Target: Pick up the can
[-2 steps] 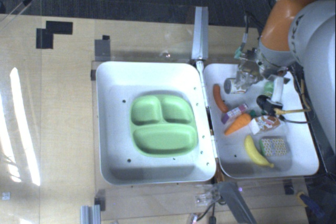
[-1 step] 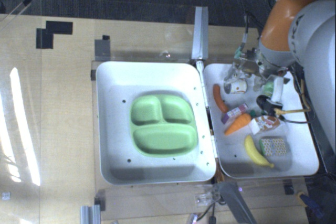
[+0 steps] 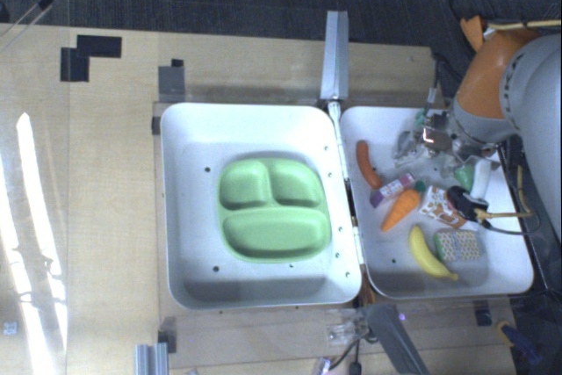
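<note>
The gripper (image 3: 428,139) hangs low over the back of the right bin (image 3: 518,281); whether its fingers are spread or closed cannot be told. The can (image 3: 480,178), a pale green-and-white cylinder partly hidden just right of the gripper beside a snack packet (image 3: 441,206), is probably light, stiff and slippery. It is best pinched across its round body.
</note>
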Controlling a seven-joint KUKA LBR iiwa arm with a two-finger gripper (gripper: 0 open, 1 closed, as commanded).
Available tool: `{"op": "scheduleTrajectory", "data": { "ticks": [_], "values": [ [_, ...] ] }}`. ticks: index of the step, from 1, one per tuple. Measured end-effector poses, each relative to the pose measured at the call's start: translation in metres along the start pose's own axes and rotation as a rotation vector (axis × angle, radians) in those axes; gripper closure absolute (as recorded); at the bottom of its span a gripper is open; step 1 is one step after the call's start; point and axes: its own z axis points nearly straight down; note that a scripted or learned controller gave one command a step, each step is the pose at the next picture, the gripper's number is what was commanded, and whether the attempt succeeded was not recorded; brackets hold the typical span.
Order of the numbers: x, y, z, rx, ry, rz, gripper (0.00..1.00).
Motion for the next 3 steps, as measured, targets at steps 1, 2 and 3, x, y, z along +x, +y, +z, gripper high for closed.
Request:
{"op": "scheduleTrajectory", "data": {
  "ticks": [1, 2, 3],
  "values": [
    [-0.021, 0.049, 0.000, 0.025, 0.019, -0.075, 0.00],
    [-0.031, 0.056, -0.014, -0.009, 0.000, -0.074, 1.00],
    [0.018, 0.040, -0.135, 0.000, 0.000, -0.312, 1.00]
  ]
}}
